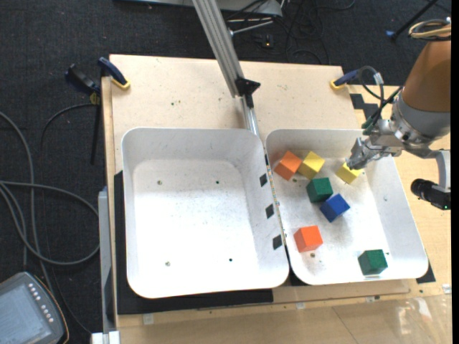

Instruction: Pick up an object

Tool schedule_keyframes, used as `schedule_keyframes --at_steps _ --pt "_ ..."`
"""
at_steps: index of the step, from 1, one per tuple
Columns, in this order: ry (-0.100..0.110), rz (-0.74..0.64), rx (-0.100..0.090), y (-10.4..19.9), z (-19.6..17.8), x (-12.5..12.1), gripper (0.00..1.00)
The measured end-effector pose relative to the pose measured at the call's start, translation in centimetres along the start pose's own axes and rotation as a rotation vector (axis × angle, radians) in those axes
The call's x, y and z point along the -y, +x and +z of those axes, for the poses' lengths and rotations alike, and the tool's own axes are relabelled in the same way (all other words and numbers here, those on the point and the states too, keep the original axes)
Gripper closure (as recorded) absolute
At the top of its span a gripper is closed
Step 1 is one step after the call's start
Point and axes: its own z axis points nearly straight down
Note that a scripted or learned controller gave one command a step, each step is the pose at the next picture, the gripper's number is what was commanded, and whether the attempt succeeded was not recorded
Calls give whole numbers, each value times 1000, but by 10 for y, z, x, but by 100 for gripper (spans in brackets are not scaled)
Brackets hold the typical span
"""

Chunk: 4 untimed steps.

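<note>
Two white bins sat on the desk (179,84): a left bin (143,192) and a right bin (401,213). All seven blocks lay in the right bin. Two were orange: one (288,165) near its back left corner, one (308,238) by its left wall. Two were yellow: one (312,164) just right of the back orange block, one (348,172) further right. Two were green: one (320,189) near its middle, one (372,261) near its front rim. One was blue (334,206), just beside the middle green block.
</note>
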Motion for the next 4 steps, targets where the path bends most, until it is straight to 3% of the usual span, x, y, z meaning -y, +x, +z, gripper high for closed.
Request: schedule_keyframes --at_steps 1,4 --pt "6 -6 -4 63 0 3 100" --pt "9 -6 -4 235 -12 43 100"
